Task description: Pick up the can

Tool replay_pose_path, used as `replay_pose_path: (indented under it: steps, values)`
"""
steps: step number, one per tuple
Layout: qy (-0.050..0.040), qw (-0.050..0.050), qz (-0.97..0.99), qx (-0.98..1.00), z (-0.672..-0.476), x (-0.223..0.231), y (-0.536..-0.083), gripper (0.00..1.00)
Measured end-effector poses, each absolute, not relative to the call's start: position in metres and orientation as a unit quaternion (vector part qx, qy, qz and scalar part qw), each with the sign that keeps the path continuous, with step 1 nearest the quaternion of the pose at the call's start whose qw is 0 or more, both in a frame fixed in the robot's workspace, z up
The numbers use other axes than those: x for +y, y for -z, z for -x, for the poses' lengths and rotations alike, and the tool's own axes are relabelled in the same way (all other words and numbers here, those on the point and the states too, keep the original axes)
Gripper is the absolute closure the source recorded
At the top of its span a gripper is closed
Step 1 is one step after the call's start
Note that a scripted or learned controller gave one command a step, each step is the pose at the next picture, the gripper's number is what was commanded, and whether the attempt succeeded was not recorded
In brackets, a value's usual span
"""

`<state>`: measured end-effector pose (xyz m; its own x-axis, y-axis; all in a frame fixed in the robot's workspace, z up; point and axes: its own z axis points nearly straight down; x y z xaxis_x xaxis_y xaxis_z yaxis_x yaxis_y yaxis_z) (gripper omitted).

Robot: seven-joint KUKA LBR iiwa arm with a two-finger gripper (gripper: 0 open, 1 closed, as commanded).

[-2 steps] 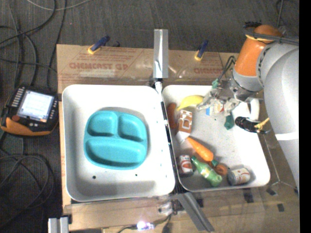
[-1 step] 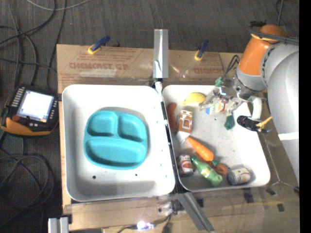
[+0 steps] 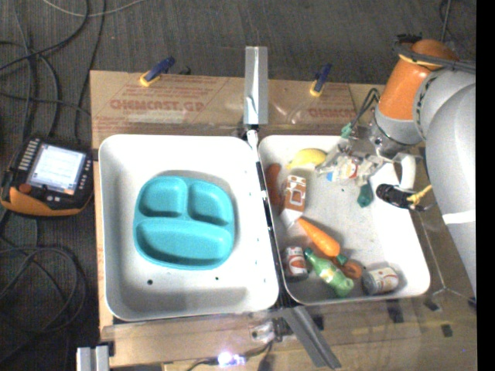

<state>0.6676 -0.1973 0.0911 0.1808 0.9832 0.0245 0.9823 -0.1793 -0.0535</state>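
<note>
From the overhead camera: approach step in hand, grey two-finger gripper [image 3: 349,161] poised at the 12 o'clock end of the shallow white right-hand bin [image 3: 421,246], nothing seen in its hold, opening impossible to tell. Well apart at 5 o'clock, lying on its side, the small silver metal can [image 3: 380,279], near a green plastic bottle [image 3: 329,273]; next, probably a traverse toward 5 o'clock and a descent clear of that clutter. Legible: faded red "CHEMCAST" on the brown cardboard sheet [image 3: 155,104] behind the bins.
</note>
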Motion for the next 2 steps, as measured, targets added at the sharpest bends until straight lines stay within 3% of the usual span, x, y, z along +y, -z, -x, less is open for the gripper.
replay_pose_path:
  steps: [1,2]
  values:
    - [-0.0081,0.025,0.761,-0.649,-0.6667,-0.1959,-0.0904,0.00]
    - [-0.0075,0.012,0.761,-0.648,-0.6674,-0.2008,-0.0970,1.00]
